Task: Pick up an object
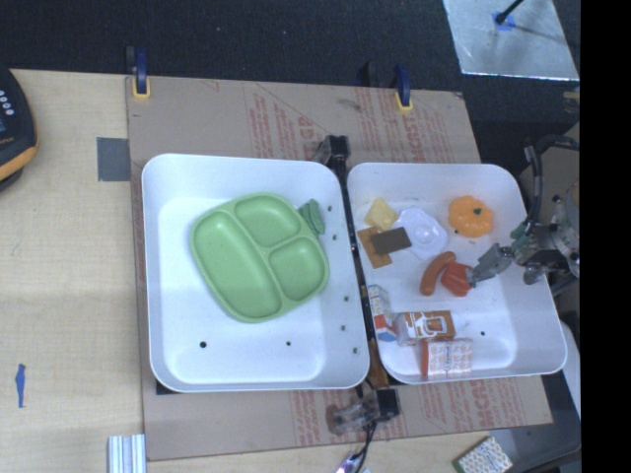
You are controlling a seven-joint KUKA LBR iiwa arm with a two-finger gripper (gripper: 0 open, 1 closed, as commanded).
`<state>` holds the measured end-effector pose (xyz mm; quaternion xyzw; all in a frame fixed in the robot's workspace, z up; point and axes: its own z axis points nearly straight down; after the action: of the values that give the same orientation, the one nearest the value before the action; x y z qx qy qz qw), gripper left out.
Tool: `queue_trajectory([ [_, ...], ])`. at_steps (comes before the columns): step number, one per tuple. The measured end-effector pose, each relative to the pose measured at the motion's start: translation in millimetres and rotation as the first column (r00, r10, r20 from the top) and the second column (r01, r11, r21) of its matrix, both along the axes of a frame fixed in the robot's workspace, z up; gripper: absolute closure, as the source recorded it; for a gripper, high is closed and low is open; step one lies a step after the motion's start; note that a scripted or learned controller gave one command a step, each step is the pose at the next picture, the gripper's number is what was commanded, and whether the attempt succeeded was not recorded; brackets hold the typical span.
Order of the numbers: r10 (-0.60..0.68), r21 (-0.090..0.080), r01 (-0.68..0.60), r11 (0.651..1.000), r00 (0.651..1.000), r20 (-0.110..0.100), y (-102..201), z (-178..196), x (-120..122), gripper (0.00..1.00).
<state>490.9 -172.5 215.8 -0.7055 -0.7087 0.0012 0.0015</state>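
My pincer [490, 264] sits at the right bin's [532, 353] three o'clock edge; whether it is released or clenched I can't tell. A red object [455, 280] lies at its nine o'clock, touching a sausage [435, 272].

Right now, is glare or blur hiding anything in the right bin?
Camera view: soft throughout; the clear plastic piece nearly vanishes against the white right bin; the end effector is dark and blurred near the sausage; box print is unreadable.

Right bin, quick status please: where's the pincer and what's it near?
Pincer low at right bin's right side. Tips beside red toy piece and brown sausage, nothing seen held. Orange toy pumpkin just behind.
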Motion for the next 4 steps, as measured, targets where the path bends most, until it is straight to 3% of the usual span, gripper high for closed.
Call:
queue_trajectory([
  [1,0.004,0.002,-0.004,1.000,1.000,-0.007,26,-131,37,0.00],
  [2,0.007,0.000,-0.007,1.000,1.000,0.005,66,-123,90,0.00],
  [3,-0.001,-0.001,0.001,1.000,1.000,-0.004,45,-124,59,0.00],
  [4,0.002,-0.001,-0.002,1.000,1.000,-0.002,45,-114,60,1.00],
])
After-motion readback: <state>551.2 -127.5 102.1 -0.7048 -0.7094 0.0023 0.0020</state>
